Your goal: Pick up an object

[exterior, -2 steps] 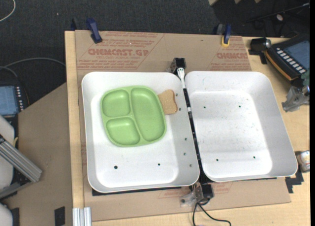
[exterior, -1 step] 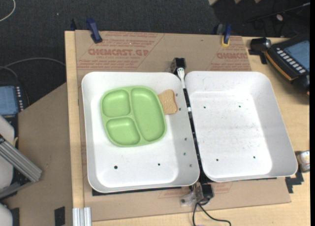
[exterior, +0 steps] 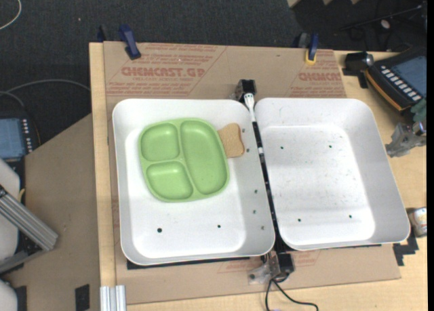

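Observation:
A light green divided plate (exterior: 183,159) with three compartments lies in the upper part of the left bin (exterior: 135,228). A small tan slab, like a piece of toast (exterior: 232,140), rests against the plate's upper right rim, near the wall between the bins. A grey metal part at the far right edge, just outside the right bin, looks like my gripper (exterior: 405,137). It is far from both objects and nothing shows in it.
The right bin (exterior: 366,167) has a speckled white floor. Both bins sit on a brown cardboard sheet (exterior: 176,66) held by blue clamps at the back. A dark device with buttons (exterior: 400,79) lies at the upper right, and cables run at the front.

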Available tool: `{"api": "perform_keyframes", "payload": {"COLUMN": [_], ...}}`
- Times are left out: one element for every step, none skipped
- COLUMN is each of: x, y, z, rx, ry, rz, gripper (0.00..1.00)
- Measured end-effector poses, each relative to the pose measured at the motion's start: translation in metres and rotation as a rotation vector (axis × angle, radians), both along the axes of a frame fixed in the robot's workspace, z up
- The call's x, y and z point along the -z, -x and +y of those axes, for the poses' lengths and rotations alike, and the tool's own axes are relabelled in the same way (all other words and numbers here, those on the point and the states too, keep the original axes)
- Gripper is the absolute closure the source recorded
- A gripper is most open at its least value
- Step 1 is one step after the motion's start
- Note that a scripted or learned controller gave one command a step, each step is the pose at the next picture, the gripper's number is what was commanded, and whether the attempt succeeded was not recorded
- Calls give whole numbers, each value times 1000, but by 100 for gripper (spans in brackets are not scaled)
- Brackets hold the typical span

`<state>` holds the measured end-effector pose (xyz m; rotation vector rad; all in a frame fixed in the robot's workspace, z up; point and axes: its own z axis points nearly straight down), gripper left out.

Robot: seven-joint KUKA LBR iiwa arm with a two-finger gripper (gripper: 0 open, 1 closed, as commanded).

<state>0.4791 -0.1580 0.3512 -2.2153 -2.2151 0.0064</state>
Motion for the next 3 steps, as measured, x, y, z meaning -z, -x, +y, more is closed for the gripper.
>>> {"api": "perform_keyframes", "payload": {"x": [-54,17,-52], "y": [-37,2,-29], "z": [-47,-28,-50], "rx": [2,1,-1], "ry": [9,0,9], "rz": [-18,-1,-19], "gripper": [100,100,100]}}
